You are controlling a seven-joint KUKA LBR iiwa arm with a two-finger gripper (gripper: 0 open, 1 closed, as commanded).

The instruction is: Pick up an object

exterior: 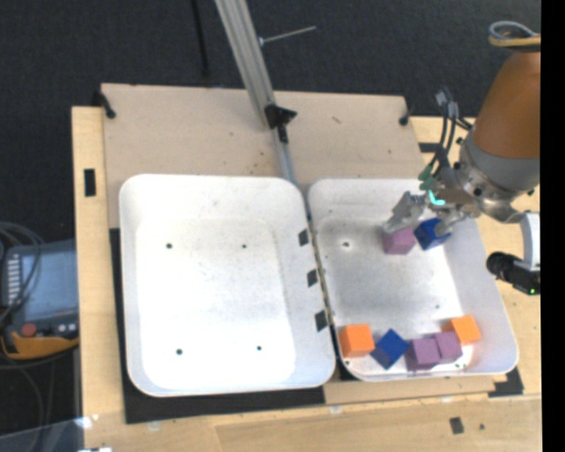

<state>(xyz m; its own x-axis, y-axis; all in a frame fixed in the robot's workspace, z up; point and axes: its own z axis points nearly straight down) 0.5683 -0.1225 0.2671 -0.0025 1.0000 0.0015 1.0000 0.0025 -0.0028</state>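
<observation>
My gripper (417, 220) hangs over the upper part of the right bin (386, 281), below the arm's orange band. A purple block (398, 241) lies just under its left finger and a blue block (432, 233) sits beside it under the right finger. Along the bin's front edge lie an orange block (357, 339), a blue block (390, 347), two purple blocks (433, 349) and another orange block (466, 329).
The left bin (217, 281) lies beside the right one on the wooden bench. A slanted metal rail (250, 55) runs down to the gap between the bins. A pendant with cables (33, 299) lies off the bench's left side.
</observation>
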